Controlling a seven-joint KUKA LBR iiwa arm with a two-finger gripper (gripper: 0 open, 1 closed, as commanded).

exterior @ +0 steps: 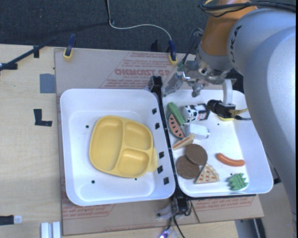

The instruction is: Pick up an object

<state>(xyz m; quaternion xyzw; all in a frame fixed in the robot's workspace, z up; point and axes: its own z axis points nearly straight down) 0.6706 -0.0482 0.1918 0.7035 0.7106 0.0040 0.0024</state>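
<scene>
Camera view showed the right bin crowded with toy food. Nearest lay a green leafy piece, a pizza slice and two brown discs that overlapped. A red sausage sat apart from them toward the right wall. Further back came a tan wedge, a white block, a watermelon slice and a cucumber along the dividing wall. A black-and-white spotted piece lay just beside the cucumber. The left bin held a yellow divided plate.

At the far edge of the right bin the gripper hung above the cucumber and the spotted piece. Whether it was released or clenched could not be told from this slant, and nothing was seen in its grasp.

The step in hand looked like the approach, with no pick made yet. The next move probably called for lining up over one far piece and descending. The cucumber lay close to the wall, so the spotted piece seemed the easier choice.
</scene>
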